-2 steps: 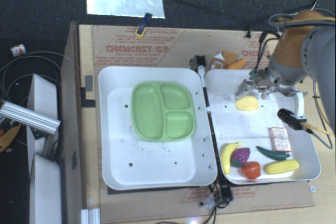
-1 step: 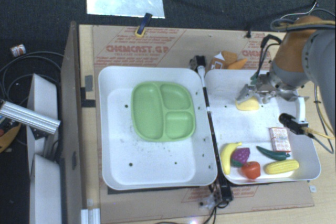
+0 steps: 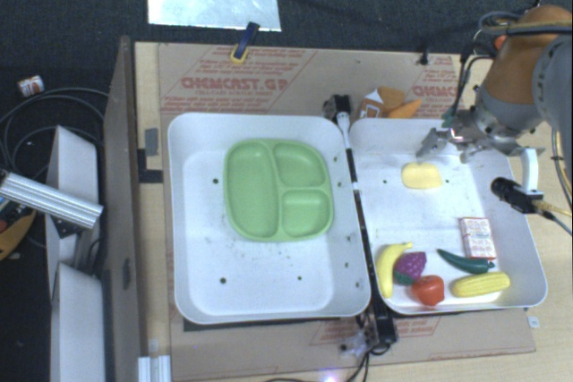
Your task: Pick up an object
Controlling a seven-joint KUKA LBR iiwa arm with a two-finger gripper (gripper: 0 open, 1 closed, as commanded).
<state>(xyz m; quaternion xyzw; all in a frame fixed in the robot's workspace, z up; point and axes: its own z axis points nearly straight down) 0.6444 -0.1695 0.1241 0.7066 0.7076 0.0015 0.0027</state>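
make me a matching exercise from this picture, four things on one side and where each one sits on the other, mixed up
Things
1. green divided plastic plate
2. pale yellow soap-like block
3. yellow plastic banana
4. small red-and-white box

Places
A. right bin, upper middle, just below the gripper
B. right bin, near its right side, above the dark green pepper
C. middle of the left bin
D. right bin, bottom left, beside the purple grapes

Pairs: 1-C, 2-A, 3-D, 4-B

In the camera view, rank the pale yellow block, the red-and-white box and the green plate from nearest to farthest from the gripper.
1. Pale yellow block, right bin, just below the gripper.
2. Red-and-white box, right bin, lower right.
3. Green plate, left bin.
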